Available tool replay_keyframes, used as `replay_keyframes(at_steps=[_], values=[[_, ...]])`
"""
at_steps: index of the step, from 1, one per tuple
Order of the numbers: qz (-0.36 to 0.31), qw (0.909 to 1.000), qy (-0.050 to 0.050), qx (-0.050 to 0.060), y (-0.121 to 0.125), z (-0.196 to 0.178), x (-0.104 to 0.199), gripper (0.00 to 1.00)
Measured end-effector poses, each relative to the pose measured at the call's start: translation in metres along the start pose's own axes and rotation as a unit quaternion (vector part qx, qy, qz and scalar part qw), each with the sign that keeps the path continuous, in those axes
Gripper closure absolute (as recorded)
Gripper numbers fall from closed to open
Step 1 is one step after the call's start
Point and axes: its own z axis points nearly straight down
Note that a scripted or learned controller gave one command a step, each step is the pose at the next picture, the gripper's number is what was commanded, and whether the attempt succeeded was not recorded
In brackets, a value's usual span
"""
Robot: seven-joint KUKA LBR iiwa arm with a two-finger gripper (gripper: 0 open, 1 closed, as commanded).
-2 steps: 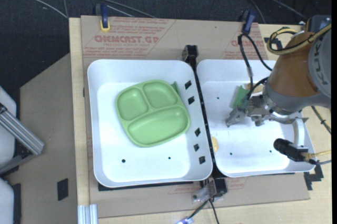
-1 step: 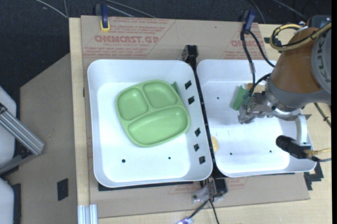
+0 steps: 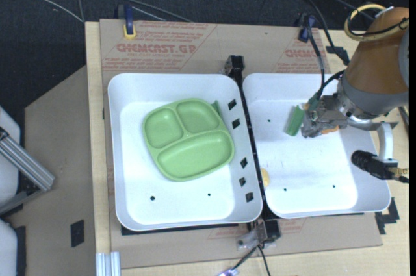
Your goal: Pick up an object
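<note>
Looking down from the fixed camera, the bench carries two shallow white bins side by side. The left bin holds a pale green divided plate lying flat near its middle, its three compartments facing up. The right bin holds a small green block, which sits in the upper half of that bin, tilted a little from upright in the picture.

That block is the thing within reach. It looks small, stiff and light, probably plastic or foam, with flat long faces that should take a pinch across its narrow width without slipping much. The plate would be a poorer choice: broad, thin at the rim and smooth, so a two-finger grip would have to catch its edge.

The arm comes in from the right, and the jaws sit just beside the block, on its right side, seemingly touching or nearly touching it. Wrist hardware and cables crowd that spot, so whether the jaws stand apart or together cannot be told, nor whether the block is between them or merely alongside.
</note>
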Motion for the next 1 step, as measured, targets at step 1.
replay_keyframes(at_steps=[1], values=[[0.001,1.0,0.0,0.001,0.0013,-0.0335,0.0002,1.0]])
